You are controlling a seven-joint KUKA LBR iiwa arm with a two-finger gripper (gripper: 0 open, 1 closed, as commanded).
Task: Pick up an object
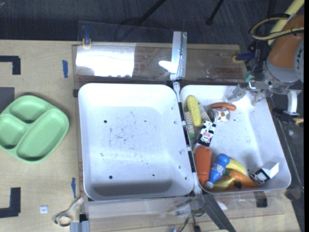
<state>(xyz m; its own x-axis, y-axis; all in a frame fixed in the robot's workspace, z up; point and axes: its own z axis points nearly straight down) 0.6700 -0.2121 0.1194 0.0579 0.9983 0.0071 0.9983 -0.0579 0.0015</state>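
Poised at the upper right rim of the right bin [282,151], my claw [246,92] has fingers spread with nothing between them, and diving at the crowded corn [193,110] risks a glancing miss.

I see a pale wooden bench [43,57] with black corner marks and blue tape tabs. Beyond it lies dark grey carpet [58,4], crossed by black stand legs [159,4].
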